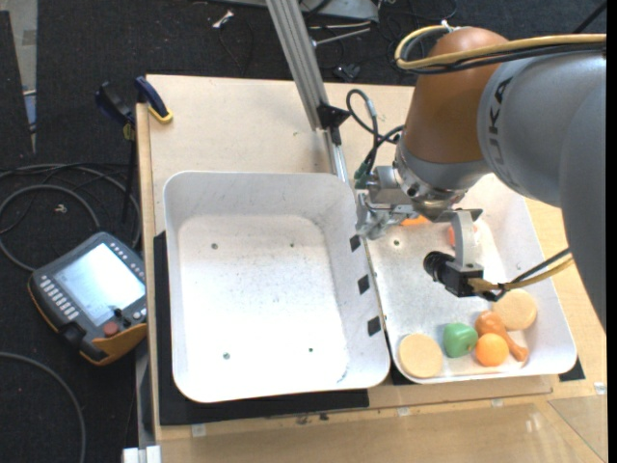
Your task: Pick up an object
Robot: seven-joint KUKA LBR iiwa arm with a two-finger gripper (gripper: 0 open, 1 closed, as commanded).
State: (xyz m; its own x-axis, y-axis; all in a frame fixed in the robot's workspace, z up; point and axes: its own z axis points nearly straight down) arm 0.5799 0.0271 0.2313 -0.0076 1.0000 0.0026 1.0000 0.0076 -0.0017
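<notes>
The right bin (540, 230) carries a cluster in its near right corner: a tan disc (420, 354), a green object (460, 338), an orange ball (492, 351) and a second tan disc (517, 310). These items touch or lie just beside one another. A small orange piece (415, 221) lies farther back, partly hidden under the wrist.

The left bin (193, 191) adjoins on the left. An aluminium rail (294, 46) slants down toward the far junction of the two bins. A handheld pendant (87, 297) lies on the floor, left of the bench (241, 114).

The arm (540, 114) reaches in from the right and bends over the far half of the right bin, wrist directed down and left. The hand (374, 217) sits at that bin's left wall, well apart from the cluster. Whether the hand is released or clenched cannot be told.
</notes>
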